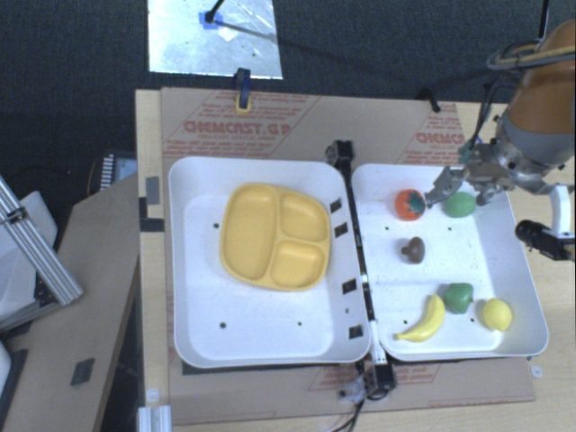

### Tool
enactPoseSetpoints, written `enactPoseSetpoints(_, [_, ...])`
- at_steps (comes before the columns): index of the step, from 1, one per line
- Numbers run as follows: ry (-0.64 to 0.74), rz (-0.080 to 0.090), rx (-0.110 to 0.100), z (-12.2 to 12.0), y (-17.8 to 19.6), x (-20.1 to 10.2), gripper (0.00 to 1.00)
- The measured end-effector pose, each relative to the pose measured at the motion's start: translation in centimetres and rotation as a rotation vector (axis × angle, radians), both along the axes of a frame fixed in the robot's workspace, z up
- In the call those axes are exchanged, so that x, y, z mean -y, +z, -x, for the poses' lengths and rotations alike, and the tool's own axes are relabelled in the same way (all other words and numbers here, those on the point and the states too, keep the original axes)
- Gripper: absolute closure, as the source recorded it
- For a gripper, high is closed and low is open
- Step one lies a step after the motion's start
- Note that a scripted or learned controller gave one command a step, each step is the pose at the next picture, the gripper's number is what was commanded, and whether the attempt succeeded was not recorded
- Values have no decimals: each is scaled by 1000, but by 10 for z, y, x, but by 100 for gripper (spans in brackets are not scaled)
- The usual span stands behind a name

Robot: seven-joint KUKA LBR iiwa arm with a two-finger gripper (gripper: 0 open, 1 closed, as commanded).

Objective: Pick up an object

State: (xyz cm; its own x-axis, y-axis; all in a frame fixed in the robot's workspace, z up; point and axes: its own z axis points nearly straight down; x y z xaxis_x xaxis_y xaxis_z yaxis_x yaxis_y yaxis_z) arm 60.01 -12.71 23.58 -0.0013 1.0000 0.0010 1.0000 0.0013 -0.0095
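Two white bins on a cardboard-covered bench printed CHEMCAST GP, dark floor behind, gripper over the right bin, jaws spread around a green object, grasp unclear

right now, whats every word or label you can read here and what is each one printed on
"CHEMCAST GP" in red, on the brown protective sheet behind the left bin; the last letters are blurred.
The same red print repeats at a slant behind the right bin, near, too blurred to read fully.
Faint red print along the sheet's front edge: unreadable.
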Motion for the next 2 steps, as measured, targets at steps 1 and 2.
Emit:
enactPoseSetpoints(1, [2, 1, 11, -2, 6, 0, 0])
enactPoseSetpoints(2, [0, 1, 8, 6, -40, 2, 0])
